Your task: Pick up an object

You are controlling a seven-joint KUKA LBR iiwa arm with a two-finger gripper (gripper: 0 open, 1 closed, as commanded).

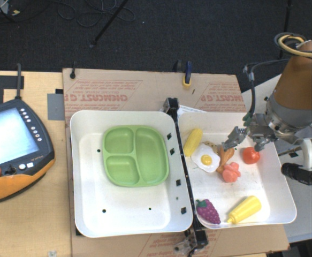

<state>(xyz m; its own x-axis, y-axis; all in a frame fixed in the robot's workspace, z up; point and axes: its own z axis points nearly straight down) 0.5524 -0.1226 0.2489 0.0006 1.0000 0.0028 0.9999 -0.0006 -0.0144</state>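
Note:
The right bin [276, 210] holds several toy foods: a yellow corn cob [192, 142], a fried egg [205, 159], an orange carrot [226, 155], a red tomato [250, 155], a pink piece [230, 173], purple grapes [208, 211] and a yellow bottle [245, 209]. My gripper [248, 141] hangs over the upper right part of this bin, just above the tomato and carrot. Its fingers are spread open with nothing held between them. One fingertip [233, 140] points toward the carrot.
A green divided plate [135, 156] lies in the left bin [86, 208]. A black divider [178, 165] runs between the bins. A teach pendant [14, 143] sits on the bench at the far left. The arm's orange band [297, 84] rises at the right.

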